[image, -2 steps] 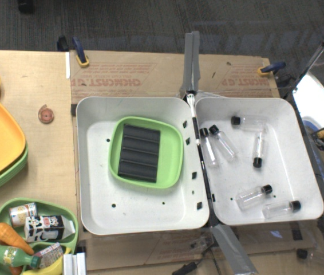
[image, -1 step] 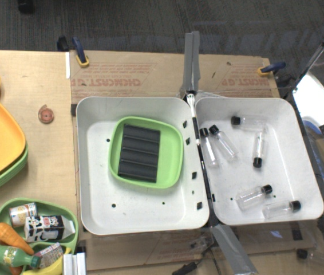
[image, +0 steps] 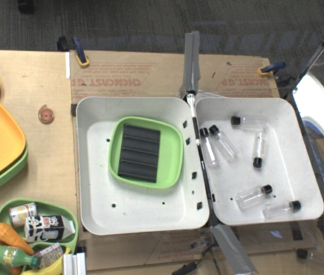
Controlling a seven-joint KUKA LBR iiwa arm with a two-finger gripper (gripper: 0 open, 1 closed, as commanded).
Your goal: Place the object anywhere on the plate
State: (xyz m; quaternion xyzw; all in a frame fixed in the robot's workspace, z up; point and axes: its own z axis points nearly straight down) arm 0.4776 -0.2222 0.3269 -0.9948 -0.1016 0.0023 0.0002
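From my station I see a black ribbed block (image: 139, 153) lying flat on the green plate (image: 174, 153), which sits in the left bin (image: 93, 202) on the table (image: 47, 85). The block's long axis runs roughly from the far side of the view to the near side, leaning slightly, with its ribs running crosswise. Six clear black-capped vials (image: 258, 149) lie scattered in the right bin (image: 285, 128), pointing different ways. I cannot tell the end effector's state, or how the block lies relative to it.
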